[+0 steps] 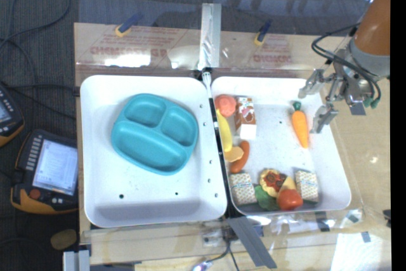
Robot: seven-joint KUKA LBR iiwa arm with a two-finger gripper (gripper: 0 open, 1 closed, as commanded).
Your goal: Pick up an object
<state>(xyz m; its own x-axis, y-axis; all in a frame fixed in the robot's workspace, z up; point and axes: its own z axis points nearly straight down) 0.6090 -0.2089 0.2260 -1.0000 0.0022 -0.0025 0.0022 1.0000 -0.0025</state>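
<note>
My gripper [317,101] hangs over the right bin's [330,165] far right corner with its fingers spread open and nothing between them. An orange carrot [300,126] with a green top lies just left of the lower finger [323,117]. Along the bin's left wall are a red tomato [224,103], a brown and white block [246,116], a yellow banana [224,131] and an orange piece [239,155]. Several toy foods [274,186] crowd the near edge, among them two wrapped rolls, a red piece and a green one.
The left bin [101,200] holds a blue divided plate [155,132]. A metal divider post [210,35] stands at the back between the bins. A tablet pendant [44,168] and cables lie off the bench to the left. The middle of the right bin is bare.
</note>
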